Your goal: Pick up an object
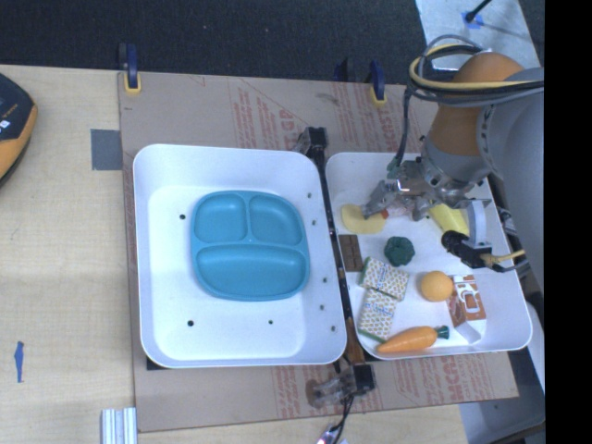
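My gripper [387,198] hangs low over the upper part of the right bin [518,336], under the grey wrist with its orange band. Its tip sits right beside a pale yellow piece [353,217] at the bin's left wall. Whether it touches that piece is unclear. A second yellow item [450,218] lies just right of the gripper. Below them are a dark green lump [400,250], an orange ball [436,286], two patterned packets [385,278] [376,314], a carrot [407,340] and a red and white box [467,305].
The left bin [157,331] holds a blue divided plate [250,245]. A brown strip [350,252] lies along the right bin's left wall. Clamps [131,67] [376,80] pin the cardboard at the back. A black and orange device [11,123] sits at the far left.
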`<state>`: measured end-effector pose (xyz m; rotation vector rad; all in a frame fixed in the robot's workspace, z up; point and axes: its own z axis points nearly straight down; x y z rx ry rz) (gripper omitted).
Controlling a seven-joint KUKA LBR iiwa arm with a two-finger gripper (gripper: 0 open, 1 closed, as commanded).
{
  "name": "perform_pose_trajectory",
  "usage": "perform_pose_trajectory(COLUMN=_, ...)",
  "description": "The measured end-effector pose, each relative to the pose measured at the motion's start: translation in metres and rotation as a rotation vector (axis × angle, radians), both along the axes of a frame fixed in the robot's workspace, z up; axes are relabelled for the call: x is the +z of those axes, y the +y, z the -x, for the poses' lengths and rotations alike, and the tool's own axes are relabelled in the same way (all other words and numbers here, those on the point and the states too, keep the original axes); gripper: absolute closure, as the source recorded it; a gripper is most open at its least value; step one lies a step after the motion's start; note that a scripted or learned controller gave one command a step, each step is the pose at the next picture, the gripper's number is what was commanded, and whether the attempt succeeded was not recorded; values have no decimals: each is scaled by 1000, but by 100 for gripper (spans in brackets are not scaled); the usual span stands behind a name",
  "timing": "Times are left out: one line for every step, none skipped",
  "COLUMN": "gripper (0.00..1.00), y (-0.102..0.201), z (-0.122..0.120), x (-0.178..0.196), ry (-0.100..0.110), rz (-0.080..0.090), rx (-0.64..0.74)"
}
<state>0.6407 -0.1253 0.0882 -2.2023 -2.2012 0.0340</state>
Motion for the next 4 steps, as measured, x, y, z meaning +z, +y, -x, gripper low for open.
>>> perform_pose_trajectory(gripper=100, y=0, z=1, x=11, ry=-4, rz=-1, rx=2)
perform_pose_trajectory(gripper=0, y=0, z=1, x=11, ry=-3, rz=-1, rx=4)
perform_pose_trajectory(gripper=0, y=14, z=-6, x=-1, ry=11, rz=4, rx=-8)
perform_pose_trajectory(gripper=0, y=6, z=-6, x=-1, ry=13, rz=-8, rx=-7)
